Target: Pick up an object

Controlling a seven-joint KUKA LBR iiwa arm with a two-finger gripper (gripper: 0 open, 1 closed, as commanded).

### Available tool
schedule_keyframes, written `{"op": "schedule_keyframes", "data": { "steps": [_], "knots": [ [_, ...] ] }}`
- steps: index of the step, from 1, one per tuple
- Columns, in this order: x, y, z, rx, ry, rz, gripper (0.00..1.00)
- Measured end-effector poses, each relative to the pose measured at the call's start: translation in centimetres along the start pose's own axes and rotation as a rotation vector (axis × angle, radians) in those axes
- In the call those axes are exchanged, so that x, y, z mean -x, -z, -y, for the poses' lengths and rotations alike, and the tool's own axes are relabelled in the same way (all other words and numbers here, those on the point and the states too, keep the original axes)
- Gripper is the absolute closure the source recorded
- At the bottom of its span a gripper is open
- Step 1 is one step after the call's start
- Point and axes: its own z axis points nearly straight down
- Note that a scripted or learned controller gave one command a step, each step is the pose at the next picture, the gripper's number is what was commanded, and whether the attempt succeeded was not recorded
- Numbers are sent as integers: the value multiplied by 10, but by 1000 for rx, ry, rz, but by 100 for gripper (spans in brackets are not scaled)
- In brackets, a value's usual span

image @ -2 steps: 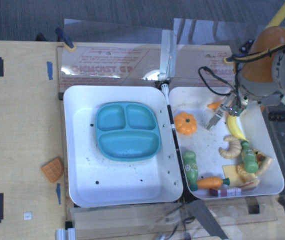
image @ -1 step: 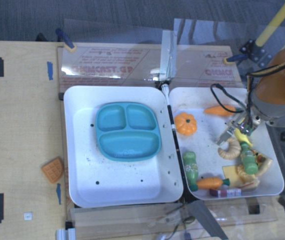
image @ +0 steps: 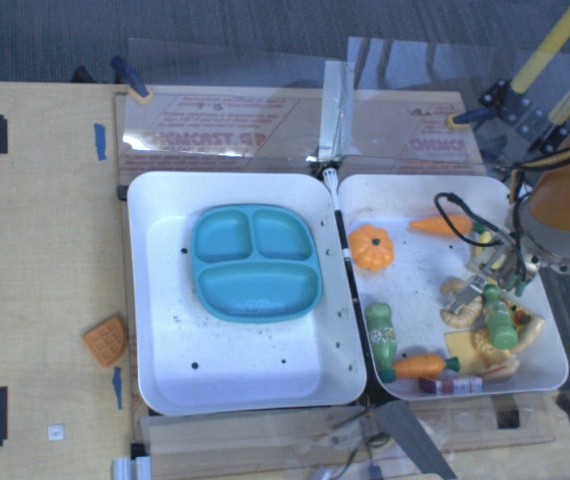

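Reaching down into the right bin [image: 553, 368] — the robot's hand [image: 493, 280] is low over a pile of toy food.

I cannot tell if the hand is wide or shut, or if it holds anything. Under it lie a green bottle [image: 499, 324] and a yellow block [image: 459, 345]. An orange pumpkin [image: 371, 248] sits apart — near the blue plate [image: 256, 263] in the left bin [image: 155, 298].

Dark grey floor [image: 215, 8], perhaps carpet; pale wooden bench [image: 35, 268], evenly lit

Lab — taped bench [image: 35, 268], bins [image: 165, 268]
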Motion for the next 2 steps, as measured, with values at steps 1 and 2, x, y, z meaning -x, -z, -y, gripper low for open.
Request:
{"op": "schedule_keyframes", "data": {
  "steps": [1,2],
  "knots": [
    [3,14,-2,4,3,12,100],
    [-27,125,-41,2,-214,2,100]
  ]
}}
